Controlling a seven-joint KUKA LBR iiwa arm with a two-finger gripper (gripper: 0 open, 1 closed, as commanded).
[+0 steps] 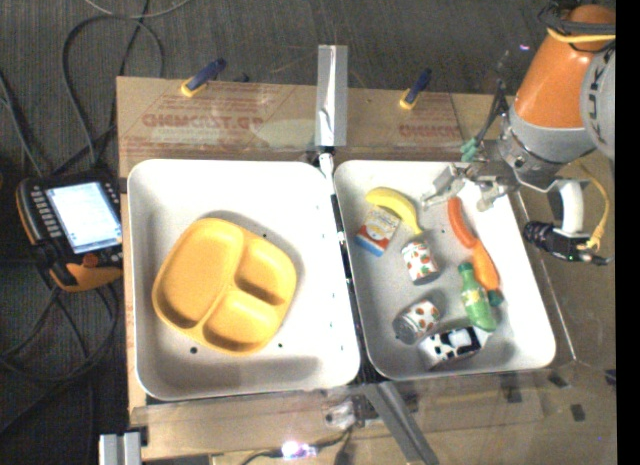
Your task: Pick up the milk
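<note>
Left bin [140, 283] has a yellow divided tray [226, 284] sitting in it at a bit of an angle. Right bin [535, 338] is the busy one: banana [396, 205] up top, carrot [472, 245] along the right side, green bottle [476, 297] just below it, plus two little patterned cans [420, 260] [417, 320]. Off the desk's left edge there's a teach pendant [72, 218], screen lit.

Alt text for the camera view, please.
The gripper hovers over the right bin's far edge, holding nothing; the milk carton lies beside a banana. The left bin holds a yellow tray.
</note>
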